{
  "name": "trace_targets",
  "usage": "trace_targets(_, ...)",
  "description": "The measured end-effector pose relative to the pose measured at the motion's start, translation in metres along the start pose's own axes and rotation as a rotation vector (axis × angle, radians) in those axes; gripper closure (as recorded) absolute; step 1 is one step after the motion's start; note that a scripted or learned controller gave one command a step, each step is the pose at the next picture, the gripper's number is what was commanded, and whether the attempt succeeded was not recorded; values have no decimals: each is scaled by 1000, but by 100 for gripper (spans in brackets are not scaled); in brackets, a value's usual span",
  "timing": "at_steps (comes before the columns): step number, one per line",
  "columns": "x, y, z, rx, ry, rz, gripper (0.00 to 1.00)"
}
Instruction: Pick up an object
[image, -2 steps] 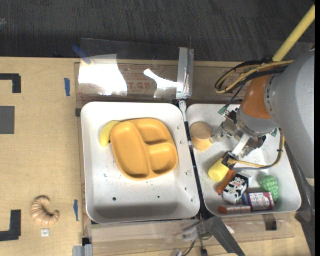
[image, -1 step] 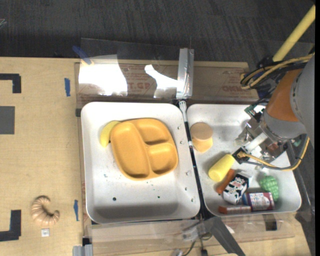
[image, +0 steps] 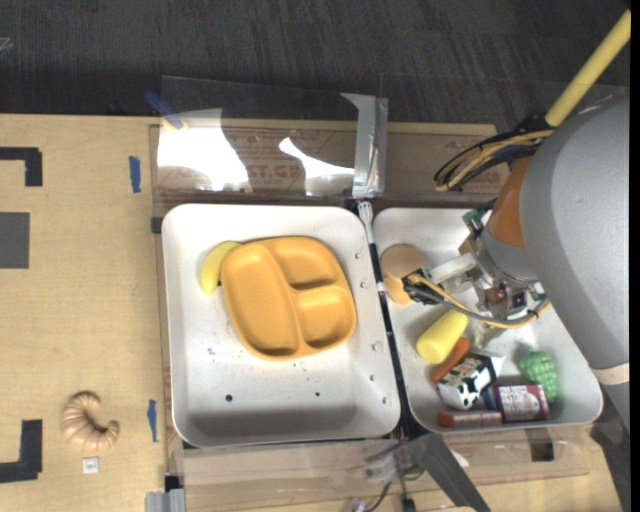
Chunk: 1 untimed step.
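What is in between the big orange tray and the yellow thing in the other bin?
In the camera view, the bins' touching rims lie between the orange tray and the yellow cylinder, then a bare strip of the right bin's floor.

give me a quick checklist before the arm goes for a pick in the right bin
1. End effector over the right bin: ok, it sits above the bin's upper middle.
2. Finger state: cannot tell, wrist and cables hide it.
3. Nothing held yet: cannot tell.
4. Target close by: ok, the yellow cylinder lies just below-left of the end effector.
5. Clutter near target: not ok, an orange piece and a black-and-white toy crowd it.
6. Left bin contents apart from the pick: ok, the orange divided tray lies there.
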<state>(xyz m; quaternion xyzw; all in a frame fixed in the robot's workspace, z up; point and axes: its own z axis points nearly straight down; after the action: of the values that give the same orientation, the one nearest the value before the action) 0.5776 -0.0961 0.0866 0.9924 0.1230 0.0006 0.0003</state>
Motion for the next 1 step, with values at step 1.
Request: trace_targets(1,-44,-14,-1,3,0,46,0)
